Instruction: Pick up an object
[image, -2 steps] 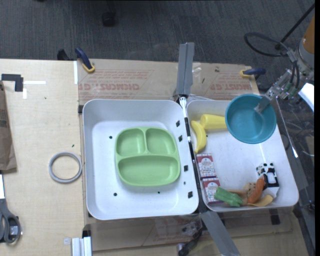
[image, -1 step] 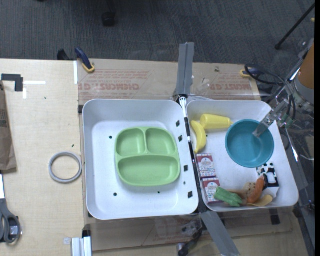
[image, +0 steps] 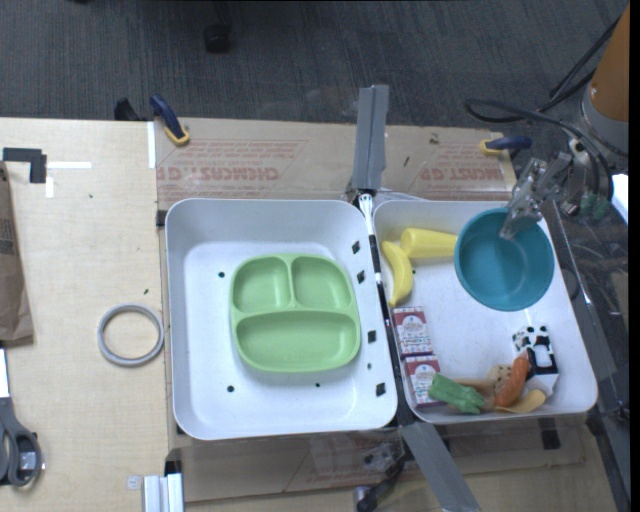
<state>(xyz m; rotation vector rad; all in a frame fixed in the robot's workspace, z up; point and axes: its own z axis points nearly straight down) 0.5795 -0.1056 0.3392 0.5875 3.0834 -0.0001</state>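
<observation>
Currently the gripper (image: 520, 212) is seen at the upper rim of the blue bowl (image: 505, 262), which sits tilted at the back of the right bin (image: 470, 330). Whether the jaws are open or shut can't be told; the tips are blurred against the rim, so no hold is claimed. Rel. to the bowl: two bananas (image: 415, 258) lie just beside it to the left, two small cartons (image: 415, 332) below-left, a green veg. (image: 455, 393), orange toy (image: 512, 378) and black-and-white toy (image: 538, 348) below. A green tray (image: 295, 312) is well apart, in the left bin (image: 190, 330). Step judged: grasp attempt on the bowl rim. Next, a firm pinch must be confirmed, then a straight lift made w/o tipping.
</observation>
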